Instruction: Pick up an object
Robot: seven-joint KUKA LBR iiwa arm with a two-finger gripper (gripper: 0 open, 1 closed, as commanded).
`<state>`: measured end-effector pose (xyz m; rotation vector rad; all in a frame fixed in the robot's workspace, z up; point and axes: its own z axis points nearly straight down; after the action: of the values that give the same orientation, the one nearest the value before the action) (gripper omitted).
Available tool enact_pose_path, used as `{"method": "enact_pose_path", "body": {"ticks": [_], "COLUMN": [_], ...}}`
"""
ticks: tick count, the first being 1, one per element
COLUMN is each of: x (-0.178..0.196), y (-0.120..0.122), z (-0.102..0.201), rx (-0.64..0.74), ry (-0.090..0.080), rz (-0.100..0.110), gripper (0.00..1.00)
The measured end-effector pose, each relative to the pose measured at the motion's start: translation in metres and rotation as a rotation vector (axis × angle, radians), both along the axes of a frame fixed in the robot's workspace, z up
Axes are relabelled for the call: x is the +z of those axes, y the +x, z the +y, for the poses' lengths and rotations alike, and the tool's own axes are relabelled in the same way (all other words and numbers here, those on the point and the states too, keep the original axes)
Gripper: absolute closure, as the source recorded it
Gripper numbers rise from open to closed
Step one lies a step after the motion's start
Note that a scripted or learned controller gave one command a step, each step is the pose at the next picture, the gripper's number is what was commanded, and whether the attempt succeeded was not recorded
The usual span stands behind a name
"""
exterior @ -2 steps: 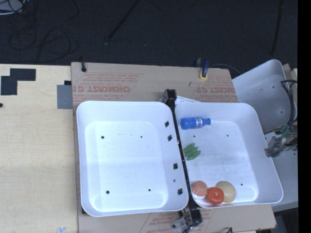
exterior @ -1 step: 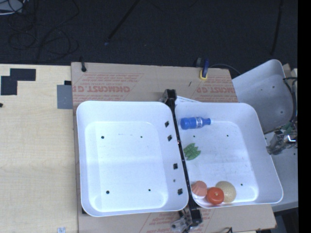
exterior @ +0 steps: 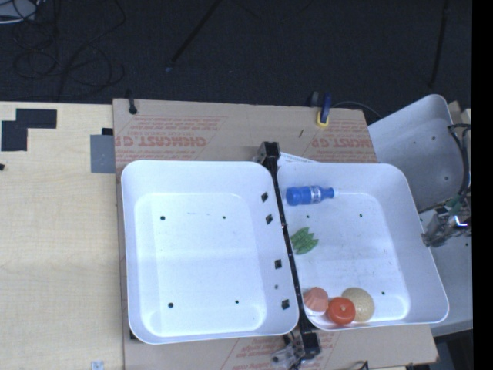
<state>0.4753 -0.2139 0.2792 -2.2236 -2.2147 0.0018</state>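
bench [exterior: 54,230]: light wood top on the left, with a brown cardboard sheet [exterior: 231,133] under both bins, printed text upside down.
left bin [exterior: 139,183]: shallow, white, a few small dark holes in the floor.
right bin [exterior: 420,284]: shallow, white, butted against the left bin along a black divider strip [exterior: 281,230]; all loose objects are in this one.
arm [exterior: 412,141]: pale grey link at the right edge, outside the right bin, partly cut off by the frame.
gripper [exterior: 447,226]: small dark metal cluster just off the right bin's right rim, above the bench and not over the objects. Too small and cluttered to make out; can't tell how far the jaws stand apart, and nothing is visibly held or touched.
blue bottle [exterior: 308,195]: lying on its side near the right bin's top-left corner, cap end pointing right.
green leaf-like piece [exterior: 303,241]: flat on the bin floor below the bottle, close to the divider; exact item unclear.
beige round object [exterior: 359,303]: bottom wall of the right bin, touching the red one.
red round object [exterior: 341,311]: between the beige one and the pink one, partly overlapping both.
pink-and-white round object [exterior: 315,301]: leftmost of the trio, near the divider; blurred, type unclear.
blue-and-yellow clip [exterior: 323,110]: on the cardboard's top edge, above the right bin.
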Motion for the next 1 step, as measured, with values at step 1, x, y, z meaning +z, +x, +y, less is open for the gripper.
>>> {"method": "enact_pose_path", "body": {"ticks": [1], "x": [-0.0077], "y": [0.0001], "z": [0.0005], "rx": [0.000], "ry": [0.000], "rz": [0.001], "gripper": [1.00]}}
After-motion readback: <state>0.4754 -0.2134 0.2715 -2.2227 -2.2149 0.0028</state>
